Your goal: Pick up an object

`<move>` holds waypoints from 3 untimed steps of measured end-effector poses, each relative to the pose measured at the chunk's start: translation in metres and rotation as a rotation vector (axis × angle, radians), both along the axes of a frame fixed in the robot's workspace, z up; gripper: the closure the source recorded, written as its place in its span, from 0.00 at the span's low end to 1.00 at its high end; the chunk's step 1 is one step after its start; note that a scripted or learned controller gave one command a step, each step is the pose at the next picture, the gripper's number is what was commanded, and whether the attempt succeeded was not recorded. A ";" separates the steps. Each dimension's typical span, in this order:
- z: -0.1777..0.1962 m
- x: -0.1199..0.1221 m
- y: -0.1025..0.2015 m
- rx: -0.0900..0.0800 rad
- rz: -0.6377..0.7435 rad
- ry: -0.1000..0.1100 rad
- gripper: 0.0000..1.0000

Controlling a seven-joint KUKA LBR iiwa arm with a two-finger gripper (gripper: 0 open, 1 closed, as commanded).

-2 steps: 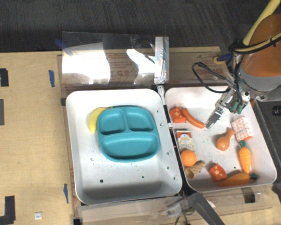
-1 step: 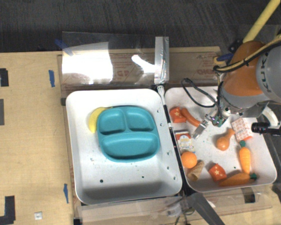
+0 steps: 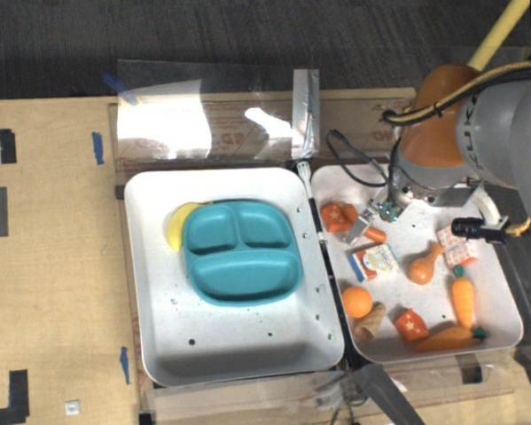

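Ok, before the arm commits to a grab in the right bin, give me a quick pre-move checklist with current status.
1. Hand is over the right bin, at its upper left: ok.
2. A target lies close: the red tomato-like piece is just left of the hand: ok.
3. Nothing already held: cannot tell.
4. Finger opening: cannot tell.
5. Neighbours crowd the target: a small orange piece and the bin's dividing wall are close by: not ok.
6. Left bin is ready for a drop, holding the teal divided plate with a yellow item beside it: ok.
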State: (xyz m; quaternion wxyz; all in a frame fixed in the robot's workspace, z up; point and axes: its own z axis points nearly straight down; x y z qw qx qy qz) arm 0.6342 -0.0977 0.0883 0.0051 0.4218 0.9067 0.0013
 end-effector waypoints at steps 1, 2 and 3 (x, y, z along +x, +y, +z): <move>0.014 0.003 0.000 -0.003 0.004 -0.011 1.00; 0.103 0.032 0.036 0.002 -0.057 -0.003 1.00; 0.143 0.034 0.084 0.001 0.060 -0.001 1.00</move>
